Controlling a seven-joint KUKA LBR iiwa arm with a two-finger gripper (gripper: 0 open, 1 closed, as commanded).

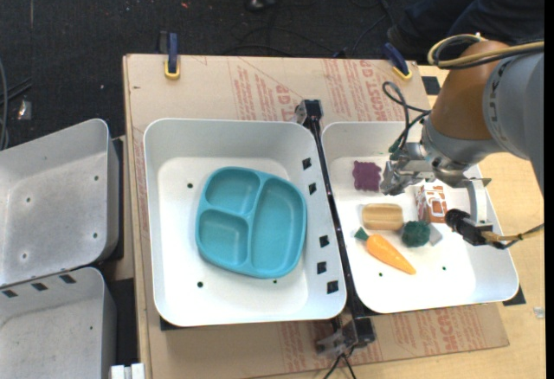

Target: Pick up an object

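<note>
Candidate objects all lie in your right bin (485, 278). From bin centre: purple lump (367, 176) at 10 o'clock, tan block (383, 216) near centre, orange carrot (389, 253) at 6 o'clock, dark green piece (416, 234) just right of the tan block, small printed carton (431, 202) at 2 o'clock. None looks lifted; every one rests on the bin floor.

End effector (396, 178) sits low between the purple lump and the carton, above the tan block. You cannot tell from this view whether it is apart or together, and nothing shows clamped in it.

Judgement: pick not yet done; grasp and lift remain.

Left bin (164, 195) on the counter (260, 79) holds a teal divided plate (252, 221).
</note>
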